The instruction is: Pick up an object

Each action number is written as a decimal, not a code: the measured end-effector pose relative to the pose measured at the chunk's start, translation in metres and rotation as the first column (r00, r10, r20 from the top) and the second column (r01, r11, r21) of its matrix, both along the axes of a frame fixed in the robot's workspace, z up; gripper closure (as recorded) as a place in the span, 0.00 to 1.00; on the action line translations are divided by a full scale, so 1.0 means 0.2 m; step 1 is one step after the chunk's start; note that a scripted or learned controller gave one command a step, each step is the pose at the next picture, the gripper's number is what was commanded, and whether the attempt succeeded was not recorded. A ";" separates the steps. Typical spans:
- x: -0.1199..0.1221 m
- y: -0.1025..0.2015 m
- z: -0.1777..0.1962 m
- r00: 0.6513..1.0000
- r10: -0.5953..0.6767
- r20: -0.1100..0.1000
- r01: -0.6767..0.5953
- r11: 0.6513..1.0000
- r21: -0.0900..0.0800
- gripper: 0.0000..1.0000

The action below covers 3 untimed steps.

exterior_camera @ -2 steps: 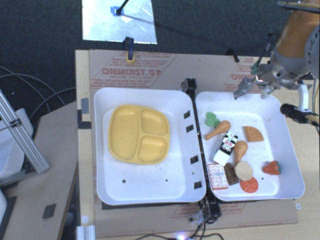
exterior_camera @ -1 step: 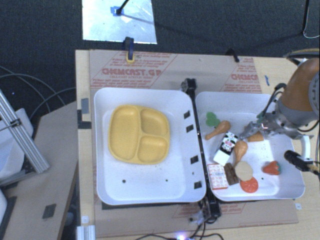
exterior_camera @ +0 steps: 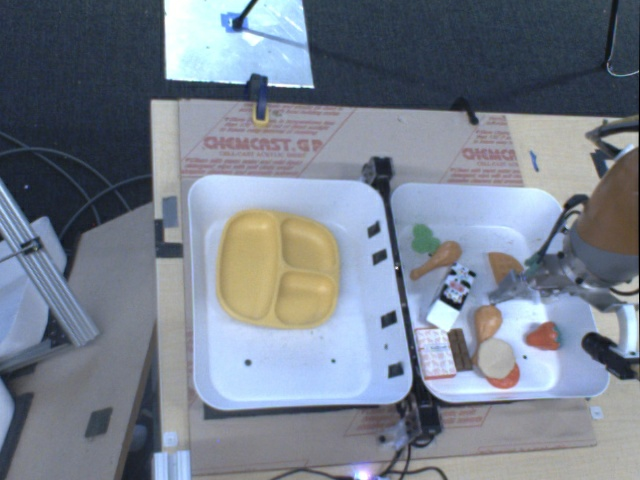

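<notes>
Nearest the camera, at the near edge of the tabletop (exterior_camera: 330, 133), a knot of cables and a clamp (exterior_camera: 412, 423) sits below the seam between the two white bins. The tabletop is pale wood covered with a sheet printed in red lettering, and beyond it lies dark carpet with a shiny square plate (exterior_camera: 238, 26) on the floor at the far side; a metal frame (exterior_camera: 40, 268) stands at the left. The left bin (exterior_camera: 290, 388) holds a yellow divided tray (exterior_camera: 277, 268). The right bin (exterior_camera: 540, 383) holds the small things: a green piece (exterior_camera: 425, 237) at the far left, a drumstick-shaped brown piece (exterior_camera: 437, 259) whose long axis runs from near-left to far-right, a black and white carton (exterior_camera: 451, 297) lying slantwise with its long axis running near-left to far-right, a pink box (exterior_camera: 435, 353) beside a brown bar (exterior_camera: 459, 349), a tan pear-shaped piece (exterior_camera: 487, 321), a round bread-like piece (exterior_camera: 496, 358) on something red, an orange wedge (exterior_camera: 503, 265) and a red piece (exterior_camera: 543, 336) at the right. The arm enters from the right, and the gripper (exterior_camera: 510, 288) hangs low over the bin between the orange wedge and the tan piece; whether it is released or clenched I cannot tell.
</notes>
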State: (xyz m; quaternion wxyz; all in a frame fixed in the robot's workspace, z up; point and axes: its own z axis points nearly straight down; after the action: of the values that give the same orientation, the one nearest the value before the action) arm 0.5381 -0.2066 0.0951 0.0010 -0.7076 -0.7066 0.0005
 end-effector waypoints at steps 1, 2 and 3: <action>-0.18 0.22 -0.06 1.000 0.004 0.000 -0.004 1.000 0.002 0.00; -0.25 0.48 0.09 1.000 0.009 0.003 -0.009 1.000 0.003 0.00; -0.24 0.46 0.14 1.000 0.005 0.006 -0.005 1.000 0.000 1.00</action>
State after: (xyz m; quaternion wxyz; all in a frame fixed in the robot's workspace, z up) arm 0.4897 -0.1148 0.1222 -0.0012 -0.7057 -0.7085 -0.0016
